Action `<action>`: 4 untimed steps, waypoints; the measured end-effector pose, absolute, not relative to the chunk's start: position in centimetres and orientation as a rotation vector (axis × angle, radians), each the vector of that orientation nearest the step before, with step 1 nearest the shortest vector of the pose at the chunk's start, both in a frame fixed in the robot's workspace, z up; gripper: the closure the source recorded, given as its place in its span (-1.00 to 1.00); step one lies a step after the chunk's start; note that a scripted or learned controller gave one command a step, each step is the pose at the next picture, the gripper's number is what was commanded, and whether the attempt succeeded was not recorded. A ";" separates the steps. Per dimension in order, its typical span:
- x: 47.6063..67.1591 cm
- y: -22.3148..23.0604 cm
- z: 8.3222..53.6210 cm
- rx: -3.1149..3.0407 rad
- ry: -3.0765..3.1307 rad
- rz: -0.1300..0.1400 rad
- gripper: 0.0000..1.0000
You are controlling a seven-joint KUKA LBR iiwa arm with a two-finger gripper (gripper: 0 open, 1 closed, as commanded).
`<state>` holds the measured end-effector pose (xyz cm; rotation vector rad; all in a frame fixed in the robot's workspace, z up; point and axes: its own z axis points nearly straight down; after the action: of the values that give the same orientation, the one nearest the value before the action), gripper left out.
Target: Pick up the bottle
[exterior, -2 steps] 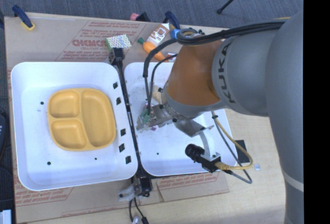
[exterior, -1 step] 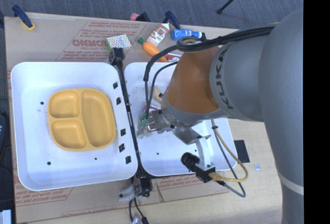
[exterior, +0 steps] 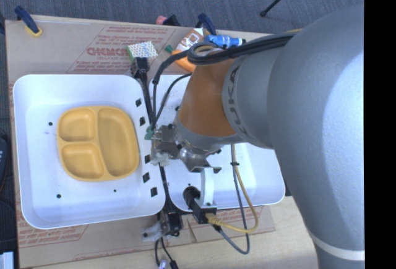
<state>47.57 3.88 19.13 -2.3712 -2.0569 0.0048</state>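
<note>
Camera view: the grey arm (exterior: 297, 101) with its orange band (exterior: 207, 101) is seen reaching down over the right white bin (exterior: 263, 178), covering most of it. The pincer (exterior: 185, 156) is hidden under the wrist hardware, so its state cannot be told. The bottle cannot be made out. A yellow three-compartment plate (exterior: 98, 141) is seen lying flat in the left white bin (exterior: 37, 107). Both bins are set on the cardboard-covered desk (exterior: 80, 45).

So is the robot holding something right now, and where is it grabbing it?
It cannot be told. The end effector hangs over the right bin, with the arm covering whatever lies beneath. The yellow tray sits untouched in the left bin.
</note>
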 end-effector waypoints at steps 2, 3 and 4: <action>47.9 -3.6 27.0 -1.566 -2.724 0.002 1.00; 47.6 4.9 19.1 -1.206 -2.897 0.003 1.00; 47.7 4.6 30.1 -0.929 -3.002 0.001 1.00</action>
<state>47.69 4.60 30.07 -0.9292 -3.0023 0.0009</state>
